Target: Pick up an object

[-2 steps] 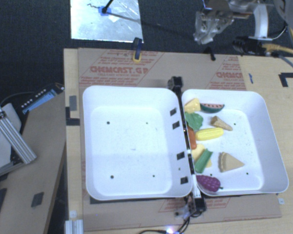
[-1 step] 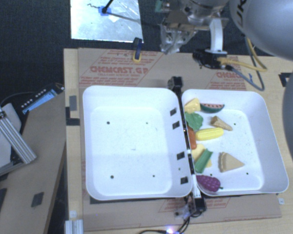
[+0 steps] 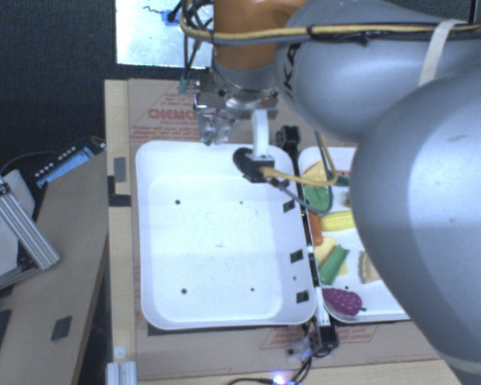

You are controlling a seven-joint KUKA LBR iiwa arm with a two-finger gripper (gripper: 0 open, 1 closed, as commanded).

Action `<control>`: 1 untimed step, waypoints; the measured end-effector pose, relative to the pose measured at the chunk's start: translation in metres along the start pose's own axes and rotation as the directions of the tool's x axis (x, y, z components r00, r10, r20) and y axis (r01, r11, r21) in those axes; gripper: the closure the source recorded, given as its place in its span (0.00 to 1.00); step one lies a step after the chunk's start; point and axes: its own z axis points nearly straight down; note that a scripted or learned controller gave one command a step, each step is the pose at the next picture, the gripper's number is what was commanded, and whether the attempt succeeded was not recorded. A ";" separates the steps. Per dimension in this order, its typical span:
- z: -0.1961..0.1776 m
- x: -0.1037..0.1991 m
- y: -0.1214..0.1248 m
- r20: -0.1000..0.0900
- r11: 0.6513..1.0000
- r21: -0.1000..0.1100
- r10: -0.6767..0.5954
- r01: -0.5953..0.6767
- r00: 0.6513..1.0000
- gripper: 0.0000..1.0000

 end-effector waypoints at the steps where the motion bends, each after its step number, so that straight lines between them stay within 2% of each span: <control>1: -0.136 -0.036 0.007 -0.001 1.000 -0.018 0.009 -0.009 1.000 1.00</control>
